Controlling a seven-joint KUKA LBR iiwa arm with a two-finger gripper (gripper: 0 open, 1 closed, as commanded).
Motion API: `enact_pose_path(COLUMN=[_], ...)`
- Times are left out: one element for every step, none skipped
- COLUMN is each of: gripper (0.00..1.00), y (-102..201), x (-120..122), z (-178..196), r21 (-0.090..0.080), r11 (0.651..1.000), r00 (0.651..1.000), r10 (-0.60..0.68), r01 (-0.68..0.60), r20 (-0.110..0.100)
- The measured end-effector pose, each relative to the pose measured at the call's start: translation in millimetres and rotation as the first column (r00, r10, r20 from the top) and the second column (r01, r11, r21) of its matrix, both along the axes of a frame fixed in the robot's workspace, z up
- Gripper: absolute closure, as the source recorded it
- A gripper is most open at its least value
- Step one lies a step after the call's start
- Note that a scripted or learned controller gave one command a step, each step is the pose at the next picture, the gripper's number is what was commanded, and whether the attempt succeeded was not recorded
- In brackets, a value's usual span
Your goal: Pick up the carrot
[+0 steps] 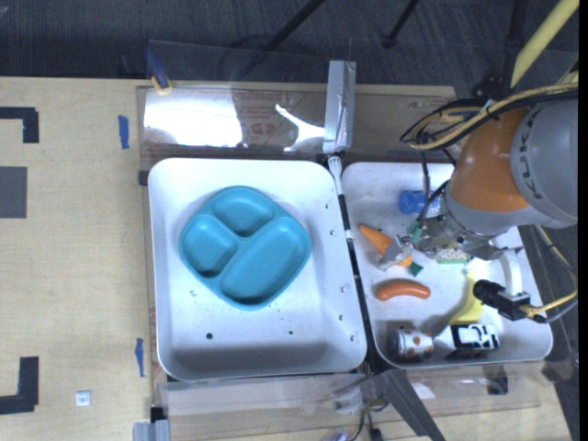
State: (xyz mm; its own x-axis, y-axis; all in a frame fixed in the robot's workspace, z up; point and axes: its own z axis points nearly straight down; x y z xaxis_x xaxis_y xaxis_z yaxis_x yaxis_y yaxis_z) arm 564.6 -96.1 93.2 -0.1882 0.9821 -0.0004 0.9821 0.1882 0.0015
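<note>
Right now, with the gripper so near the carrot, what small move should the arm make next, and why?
Probably a short move down and left, to centre on the carrot before closing. The gripper sits at the carrot's lower right end, in the right bin, and the carrot does not look gripped yet. The sausage lies just below, so keep the move small.

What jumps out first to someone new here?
The blue divided plate sits alone in the left bin. The grey arm's orange band hangs over the right bin, its gripper down at the carrot, with a sausage just below it.
</note>
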Motion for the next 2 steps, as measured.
enact_pose_path(gripper=[1.0, 1.0], y=[-1, 85], x=[0, 81], z=[10, 84], r21=[0.0, -0.009], r11=[1.0, 1.0], r00=[1.0, 0.999], r10=[-0.002, -0.01], r01=[0.002, 0.01], r20=[0.002, -0.037])
